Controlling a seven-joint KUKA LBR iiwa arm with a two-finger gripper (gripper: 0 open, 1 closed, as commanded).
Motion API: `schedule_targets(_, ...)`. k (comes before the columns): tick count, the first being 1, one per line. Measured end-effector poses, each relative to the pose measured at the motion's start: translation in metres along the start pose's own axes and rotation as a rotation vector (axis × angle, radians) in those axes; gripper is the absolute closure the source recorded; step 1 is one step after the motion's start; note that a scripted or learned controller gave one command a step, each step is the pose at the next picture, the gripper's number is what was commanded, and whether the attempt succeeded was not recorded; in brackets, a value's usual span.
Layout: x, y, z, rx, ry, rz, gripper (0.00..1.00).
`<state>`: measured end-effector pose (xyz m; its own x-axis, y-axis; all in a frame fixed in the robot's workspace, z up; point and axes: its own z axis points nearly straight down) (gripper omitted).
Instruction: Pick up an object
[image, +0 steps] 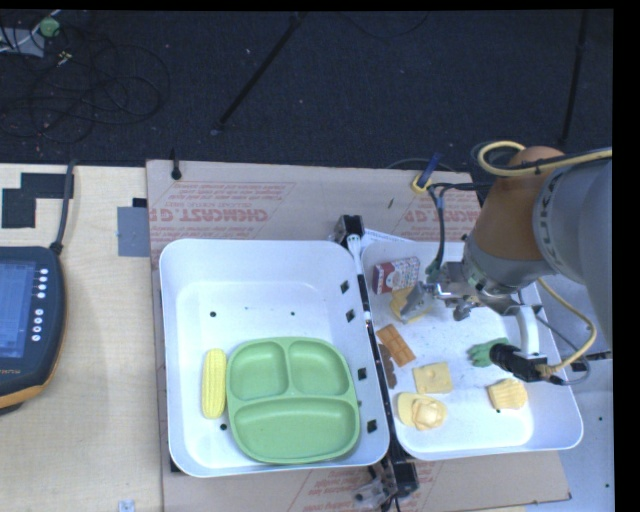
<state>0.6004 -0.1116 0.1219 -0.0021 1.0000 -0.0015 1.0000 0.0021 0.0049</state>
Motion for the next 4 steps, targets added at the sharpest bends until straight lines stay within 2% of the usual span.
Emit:
schedule_targets(1, 0.020, -0.020, 0.032, -0.002, -0.002, 0.004, 0.00)
schedule_targets(2, 0.058, 0.026, -0.069, 0.000, 0.001, -0.002, 0.00)
schedule_targets(3, 0.016, 0.043, 0.040, 0.012, 0.003, 0.003, 0.00)
schedule_targets(4, 0.016, 0.044, 0.027, 0.011, 0.003, 0.000, 1.00)
